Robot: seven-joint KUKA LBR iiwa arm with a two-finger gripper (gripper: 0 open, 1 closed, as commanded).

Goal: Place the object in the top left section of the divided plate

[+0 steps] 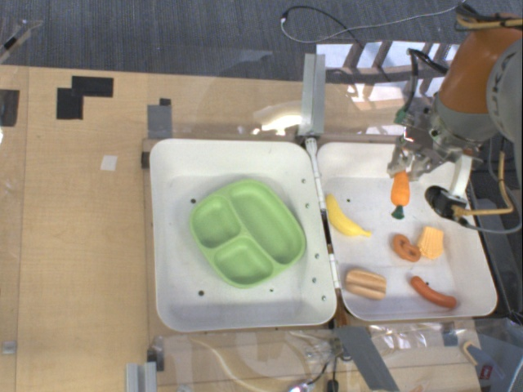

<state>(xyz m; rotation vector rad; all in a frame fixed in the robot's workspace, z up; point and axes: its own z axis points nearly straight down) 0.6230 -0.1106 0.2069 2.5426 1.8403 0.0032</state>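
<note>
The small orange toy carrot (400, 193) is seen pinched upright in the closed two-finger gripper (401, 173) at the frame's upper right; it should be carried level leftward to the green divided plate (288, 250), its top left section (214, 221).

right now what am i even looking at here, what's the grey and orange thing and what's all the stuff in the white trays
You are looking down at a slant from one fixed camera above a bench. The grey and orange thing is a robot arm reaching in from the right; its tool is the part that grasps. Two shallow white bins sit side by side. The left bin holds a green plate with three sections, nothing in them yet. The right bin holds toy food: a banana, a hot dog, a sausage, a cheese wedge, a pretzel and a carrot. The carrot is directly under the tool; I cannot tell whether it is gripped.
</note>
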